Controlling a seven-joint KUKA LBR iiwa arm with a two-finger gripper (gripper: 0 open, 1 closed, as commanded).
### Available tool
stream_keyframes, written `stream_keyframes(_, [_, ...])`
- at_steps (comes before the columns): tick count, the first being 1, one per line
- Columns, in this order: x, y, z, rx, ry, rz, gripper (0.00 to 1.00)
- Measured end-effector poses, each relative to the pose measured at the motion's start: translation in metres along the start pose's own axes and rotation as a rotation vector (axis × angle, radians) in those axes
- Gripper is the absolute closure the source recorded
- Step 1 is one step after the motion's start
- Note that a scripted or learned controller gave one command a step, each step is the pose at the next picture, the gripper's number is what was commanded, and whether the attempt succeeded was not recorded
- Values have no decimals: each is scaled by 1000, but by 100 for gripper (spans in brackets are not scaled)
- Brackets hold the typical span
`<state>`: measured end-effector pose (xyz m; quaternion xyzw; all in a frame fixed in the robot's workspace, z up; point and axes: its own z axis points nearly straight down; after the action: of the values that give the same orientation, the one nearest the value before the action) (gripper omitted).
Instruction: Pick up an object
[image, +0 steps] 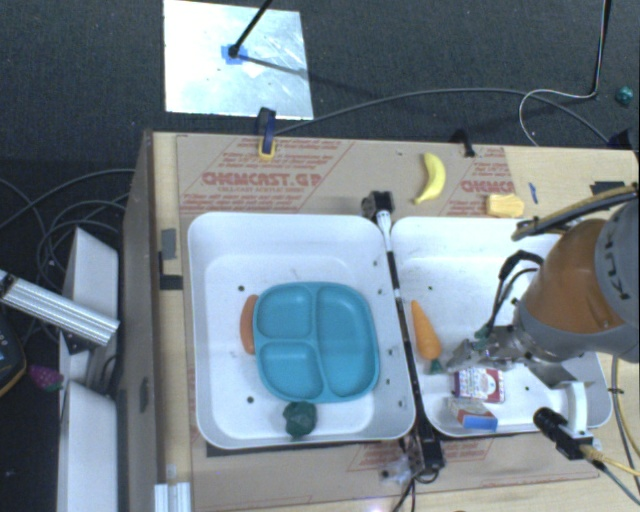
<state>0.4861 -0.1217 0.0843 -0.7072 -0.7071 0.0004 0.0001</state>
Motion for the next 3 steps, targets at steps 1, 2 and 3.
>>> stream_keyframes(1, [1, 2, -11, -5, 2, -3, 100])
stream_keyframes(2, [37, 22, 0, -2, 1, -3, 100])
stream_keyframes(3, [9, 51, -73, -5, -1, -4, 100])
